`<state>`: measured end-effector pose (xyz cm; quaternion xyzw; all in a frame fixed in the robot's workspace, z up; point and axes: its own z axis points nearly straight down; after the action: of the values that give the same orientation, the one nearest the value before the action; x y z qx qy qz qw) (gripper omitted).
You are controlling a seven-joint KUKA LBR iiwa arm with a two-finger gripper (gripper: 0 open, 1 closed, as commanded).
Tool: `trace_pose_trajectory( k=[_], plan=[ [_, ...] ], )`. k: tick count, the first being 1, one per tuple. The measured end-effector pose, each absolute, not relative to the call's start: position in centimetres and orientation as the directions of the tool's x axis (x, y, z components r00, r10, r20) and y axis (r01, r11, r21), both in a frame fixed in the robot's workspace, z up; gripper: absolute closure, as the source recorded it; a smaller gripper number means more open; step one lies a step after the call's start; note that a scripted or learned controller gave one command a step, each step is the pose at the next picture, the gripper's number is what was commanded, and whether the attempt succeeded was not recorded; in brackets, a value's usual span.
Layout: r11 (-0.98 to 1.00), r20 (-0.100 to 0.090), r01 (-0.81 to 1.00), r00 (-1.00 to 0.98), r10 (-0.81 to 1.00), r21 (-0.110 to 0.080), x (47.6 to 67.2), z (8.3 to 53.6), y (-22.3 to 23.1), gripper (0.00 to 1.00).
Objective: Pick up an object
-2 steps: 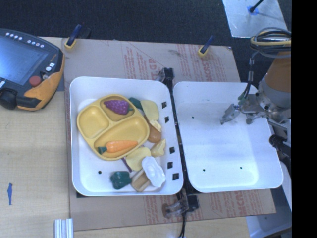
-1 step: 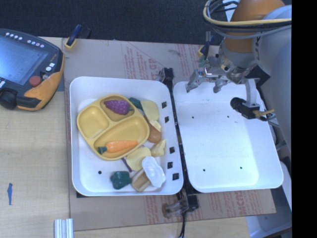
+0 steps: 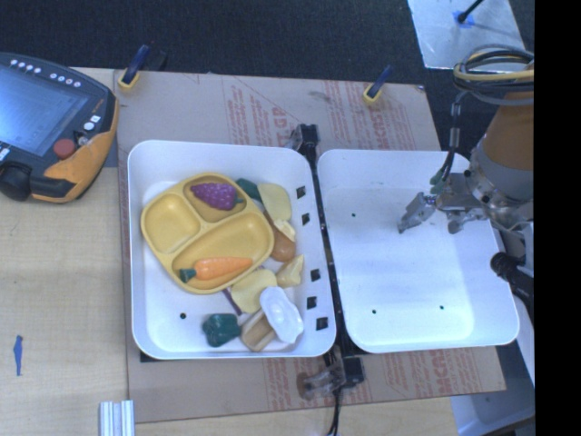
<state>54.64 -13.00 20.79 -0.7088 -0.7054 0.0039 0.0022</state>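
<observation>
Overhead, the gripper (image 3: 438, 214) hangs over the right bin (image 3: 399, 289) toward its three o'clock side, fingers spread apart with nothing between them. At nine o'clock of it sits the left bin (image 3: 154, 330), bearing a yellow divided tray (image 3: 168, 225); purple grapes (image 3: 216, 194) lie in the tray's twelve o'clock compartment, a carrot (image 3: 218, 267) in its six o'clock one. Around the tray's four o'clock edge crowd pale food pieces, hard to identify, with a dark green piece (image 3: 221, 329) near the bin's six o'clock wall
</observation>
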Motion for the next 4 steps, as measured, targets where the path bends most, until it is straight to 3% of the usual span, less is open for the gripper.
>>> trace_pose_trajectory(
  k=[1, 2, 3, 4],
  plan=[
    [0.008, -0.001, 1.0, -0.008, 1.0, 0.001, 65.9, 15.4, -10.9, 0.0],
    [-0.008, 0.001, 1.0, 0.008, 1.0, -0.018, 51.1, 11.6, -18.3, 0.0],
    [0.012, 0.001, 1.0, -0.012, 1.0, 0.002, 55.7, 15.3, -12.1, 0.0],
    [0.005, -0.007, 1.0, -0.004, 1.0, 0.009, 65.5, 18.1, -19.6, 0.0]
  ],
)
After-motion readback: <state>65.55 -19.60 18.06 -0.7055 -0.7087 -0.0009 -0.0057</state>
